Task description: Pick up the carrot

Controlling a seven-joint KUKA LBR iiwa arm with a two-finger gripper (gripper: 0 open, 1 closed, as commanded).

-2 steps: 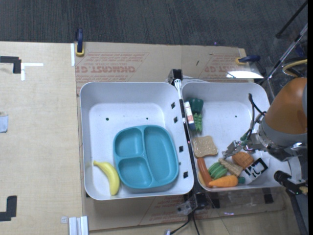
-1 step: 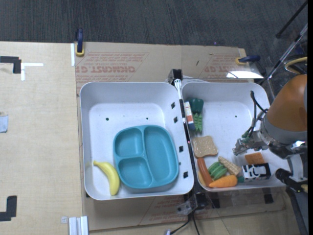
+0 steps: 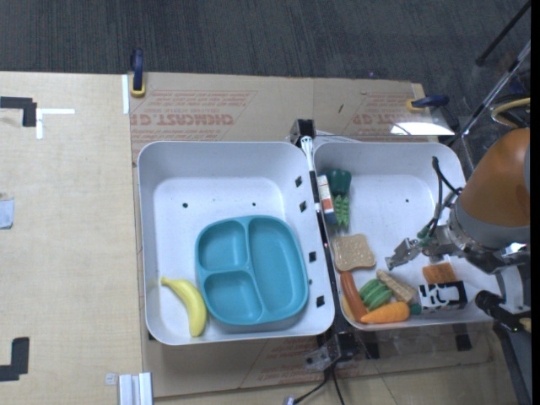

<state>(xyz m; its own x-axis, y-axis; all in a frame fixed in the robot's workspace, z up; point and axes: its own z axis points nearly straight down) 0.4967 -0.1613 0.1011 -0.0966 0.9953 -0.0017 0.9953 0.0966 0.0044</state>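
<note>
Carrot lies flat at the lower edge of the right bin, lower right of frame, untouched, wedged beside a green vegetable and a red sausage-like piece. We see the gripper above and to the right of it, apart from it, nothing between the fingers; whether they are spread or pressed together we cannot tell. We judge the grasp as not yet done: reach, closing on the carrot and lifting all remain. Left bin has a teal tray and a banana.
</note>
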